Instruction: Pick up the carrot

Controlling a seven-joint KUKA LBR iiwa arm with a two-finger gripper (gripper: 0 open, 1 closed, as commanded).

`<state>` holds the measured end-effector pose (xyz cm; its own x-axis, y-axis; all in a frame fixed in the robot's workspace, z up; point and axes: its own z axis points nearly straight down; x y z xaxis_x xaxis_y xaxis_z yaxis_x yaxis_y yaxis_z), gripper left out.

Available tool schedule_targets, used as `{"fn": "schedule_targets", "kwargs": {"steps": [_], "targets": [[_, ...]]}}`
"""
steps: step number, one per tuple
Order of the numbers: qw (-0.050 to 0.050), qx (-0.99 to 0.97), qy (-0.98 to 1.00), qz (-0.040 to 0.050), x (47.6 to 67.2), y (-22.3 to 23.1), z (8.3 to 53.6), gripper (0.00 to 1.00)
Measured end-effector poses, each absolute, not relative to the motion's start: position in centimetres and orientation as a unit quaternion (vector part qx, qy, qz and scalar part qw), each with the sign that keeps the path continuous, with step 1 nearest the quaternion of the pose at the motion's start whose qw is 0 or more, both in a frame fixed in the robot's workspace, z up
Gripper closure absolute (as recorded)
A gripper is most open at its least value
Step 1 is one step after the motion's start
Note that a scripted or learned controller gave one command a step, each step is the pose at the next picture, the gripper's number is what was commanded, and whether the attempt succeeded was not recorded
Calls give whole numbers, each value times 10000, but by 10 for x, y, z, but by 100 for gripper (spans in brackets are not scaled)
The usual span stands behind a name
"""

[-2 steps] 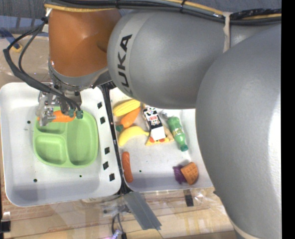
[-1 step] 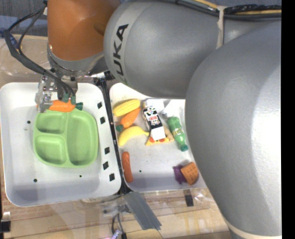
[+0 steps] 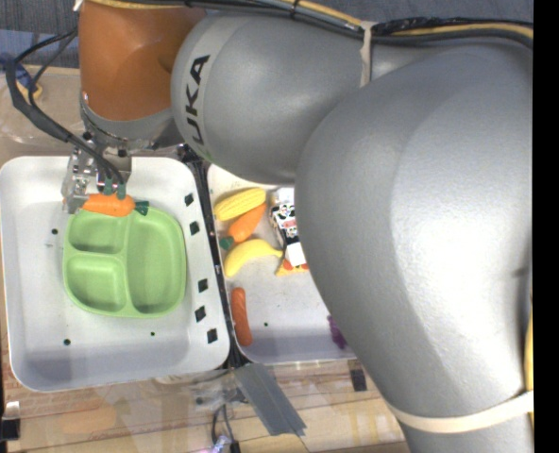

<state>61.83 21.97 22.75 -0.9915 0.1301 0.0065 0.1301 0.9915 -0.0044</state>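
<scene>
Over the left bin (image 3: 25, 347), my tool (image 3: 95, 189) sits on the carrot (image 3: 109, 205) at the green tray's (image 3: 128, 262) edge, grip unclear, lift not yet made.

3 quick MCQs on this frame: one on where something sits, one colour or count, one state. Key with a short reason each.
1. Where is the carrot?
A. at the green tray's top edge, left bin
B. among the toy food in the right bin
C. on the bench outside both bins

2. How many compartments does the green divided tray have?
A. two
B. three
C. five

3. How does the gripper stand relative to the carrot?
A. directly at it, over the tray's top-left corner
B. over the right bin
C. beyond the left bin's bottom edge

Key: 1 A, it lies on the tray's upper rim; 2 B, three recesses show; 3 A, the gripper sits right at the carrot.
</scene>
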Motion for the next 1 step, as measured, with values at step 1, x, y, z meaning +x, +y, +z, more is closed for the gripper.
{"fn": "schedule_targets", "kwargs": {"steps": [1], "targets": [[-39,-50,-10000,-1,579,156,326,100]]}}
